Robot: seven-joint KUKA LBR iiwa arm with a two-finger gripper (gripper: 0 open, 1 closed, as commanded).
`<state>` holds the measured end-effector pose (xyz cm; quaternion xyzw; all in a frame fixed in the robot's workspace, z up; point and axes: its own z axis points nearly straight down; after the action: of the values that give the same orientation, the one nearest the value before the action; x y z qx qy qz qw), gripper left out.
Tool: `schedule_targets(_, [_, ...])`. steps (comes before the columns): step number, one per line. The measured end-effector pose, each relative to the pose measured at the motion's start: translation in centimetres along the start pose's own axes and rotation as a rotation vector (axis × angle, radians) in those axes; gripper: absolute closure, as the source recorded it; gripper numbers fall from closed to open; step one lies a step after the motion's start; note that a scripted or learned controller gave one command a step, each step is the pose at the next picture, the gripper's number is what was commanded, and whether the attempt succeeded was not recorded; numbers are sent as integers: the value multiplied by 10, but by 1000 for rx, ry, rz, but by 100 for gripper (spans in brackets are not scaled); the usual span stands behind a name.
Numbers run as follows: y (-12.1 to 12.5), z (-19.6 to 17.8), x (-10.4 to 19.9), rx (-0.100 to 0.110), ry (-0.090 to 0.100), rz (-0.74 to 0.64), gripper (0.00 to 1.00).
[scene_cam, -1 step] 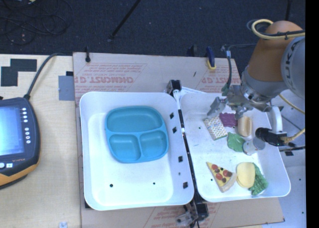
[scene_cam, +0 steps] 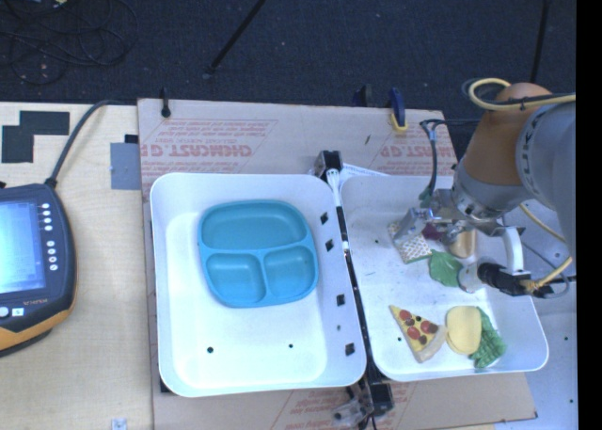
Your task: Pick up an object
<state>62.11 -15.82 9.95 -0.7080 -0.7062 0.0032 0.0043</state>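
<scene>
My gripper (scene_cam: 419,228) hangs low over the upper middle of the right bin (scene_cam: 376,202), reaching in from the right. Right below it lies a speckled waffle-like piece (scene_cam: 412,248), partly covered by the gripper. A small purple item (scene_cam: 434,229) and a tan item (scene_cam: 462,243) sit close against the gripper's right side. A green toy (scene_cam: 444,269) lies just below them. Further forward rest a pizza slice (scene_cam: 417,329), a yellow round piece (scene_cam: 462,329) and a green leaf (scene_cam: 489,344).
The left bin (scene_cam: 179,343) holds a blue divided plate (scene_cam: 258,251). A black-clipped ridge (scene_cam: 340,268) separates the bins. A tablet pendant (scene_cam: 28,254) lies at the far left of the bench. Cables (scene_cam: 513,273) trail off the wrist over the right bin's edge.
</scene>
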Motion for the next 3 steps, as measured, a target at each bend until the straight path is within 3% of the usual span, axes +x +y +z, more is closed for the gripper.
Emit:
schedule_targets(1, [-38,11,-5,-13,-3,-4,0])
schedule_targets(2, [23,10,-1,-15,-2,-5,0])
schedule_targets(3, [22,-2,-2,-14,-1,-3,100])
